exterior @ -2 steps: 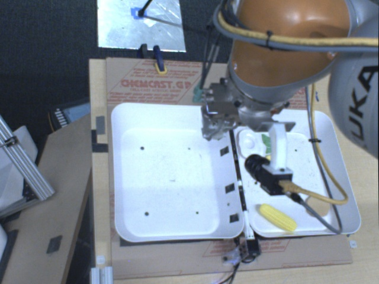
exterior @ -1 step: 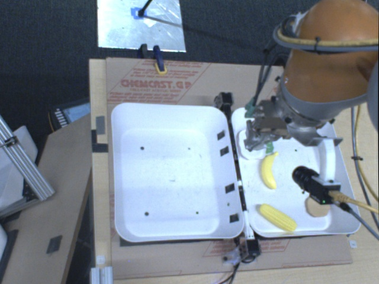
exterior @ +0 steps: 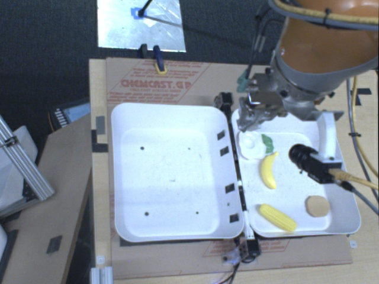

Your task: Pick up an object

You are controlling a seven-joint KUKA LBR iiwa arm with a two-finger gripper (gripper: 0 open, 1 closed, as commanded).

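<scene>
My gripper (exterior: 253, 116) hangs over the far left corner of the right bin (exterior: 349, 218), under the grey wrist and orange band. Just below it lies a small white round object with a green leaf (exterior: 251, 145). A yellow banana (exterior: 269, 170) lies to the right of that object, near the bin's middle. An ear of yellow corn (exterior: 277, 217) rests near the front wall, and a tan round cookie (exterior: 317, 206) sits at the front right. Nothing is seen held in the gripper.
The left bin (exterior: 118, 158) stands beside the right one, with black clips along the shared divider (exterior: 233, 170). A black cylinder with a yellow cable (exterior: 309, 161) and a white bracket (exterior: 326, 136) hang over the right bin's right half.
</scene>
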